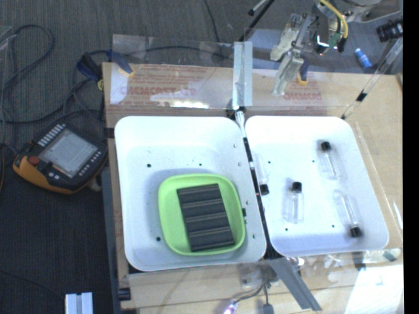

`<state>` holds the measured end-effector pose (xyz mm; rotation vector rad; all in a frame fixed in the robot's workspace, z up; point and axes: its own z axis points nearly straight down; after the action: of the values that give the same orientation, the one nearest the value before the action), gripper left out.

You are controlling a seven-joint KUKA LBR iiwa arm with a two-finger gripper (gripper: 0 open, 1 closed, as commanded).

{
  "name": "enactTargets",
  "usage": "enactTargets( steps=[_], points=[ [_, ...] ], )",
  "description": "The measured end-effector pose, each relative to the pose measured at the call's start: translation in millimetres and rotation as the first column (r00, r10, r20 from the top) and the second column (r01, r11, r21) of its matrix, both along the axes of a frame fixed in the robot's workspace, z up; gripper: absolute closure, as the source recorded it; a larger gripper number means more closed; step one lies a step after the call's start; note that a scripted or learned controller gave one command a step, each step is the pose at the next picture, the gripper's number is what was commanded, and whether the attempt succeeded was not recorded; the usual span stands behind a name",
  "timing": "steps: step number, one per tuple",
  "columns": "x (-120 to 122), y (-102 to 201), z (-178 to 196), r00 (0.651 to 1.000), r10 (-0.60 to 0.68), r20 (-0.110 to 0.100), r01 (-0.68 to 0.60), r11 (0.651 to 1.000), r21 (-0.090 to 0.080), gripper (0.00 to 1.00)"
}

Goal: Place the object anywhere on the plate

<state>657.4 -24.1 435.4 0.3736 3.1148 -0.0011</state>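
Gripper [288, 70] hangs high at upper right of frame, above the bench's far edge; whether its jaws are wide or narrow I cannot tell; four clear vials [293, 203] lie in the right bin [366, 237]; best to drop squarely over one; the green plate [169, 201] waits lower left.

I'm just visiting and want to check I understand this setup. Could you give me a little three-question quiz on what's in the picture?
1. True or false: a dark ridged block lies on the green plate.
2. How many clear vials with black caps lie in the right bin? A) two B) four C) six
3. Fill in: the gripper hangs beyond the bins' ____ edge.

Key: 1 true. 2 B: one by the divider, one mid-bin, two further right. 3 far.
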Motion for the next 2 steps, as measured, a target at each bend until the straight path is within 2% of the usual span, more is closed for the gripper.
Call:
enactTargets(
  steps=[1, 2],
  points=[
    [-30, -6, 0, 0.966, 0.259, 0.0, -0.259, 0.966, 0.0, 0.0],
    [12, -1, 0, 0.842, 0.54, 0.001, -0.54, 0.842, -0.001, 0.0]
  ],
)
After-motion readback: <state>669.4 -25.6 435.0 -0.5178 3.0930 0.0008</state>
